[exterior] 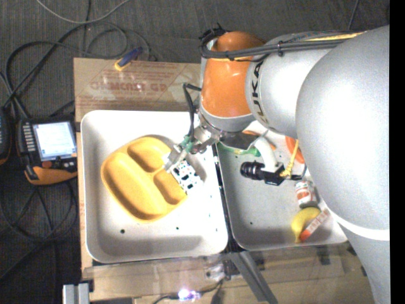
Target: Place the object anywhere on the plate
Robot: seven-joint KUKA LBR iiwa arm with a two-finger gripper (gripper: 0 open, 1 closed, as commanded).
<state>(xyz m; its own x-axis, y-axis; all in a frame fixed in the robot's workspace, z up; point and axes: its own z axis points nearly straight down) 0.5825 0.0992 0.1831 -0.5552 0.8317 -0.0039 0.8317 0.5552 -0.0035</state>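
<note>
While the big grey arm fills the right side of the frame, its gripper is seen near the centre, right at the right edge of the yellow plate in the left bin. A small white-and-green object is clamped between the fingers, just touching the plate's rim. A yellow fruit-like thing is left in the right bin, lower right.

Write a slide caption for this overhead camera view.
Grey arm's gripper over a yellow divided plastic plate in the left white bin.
</note>
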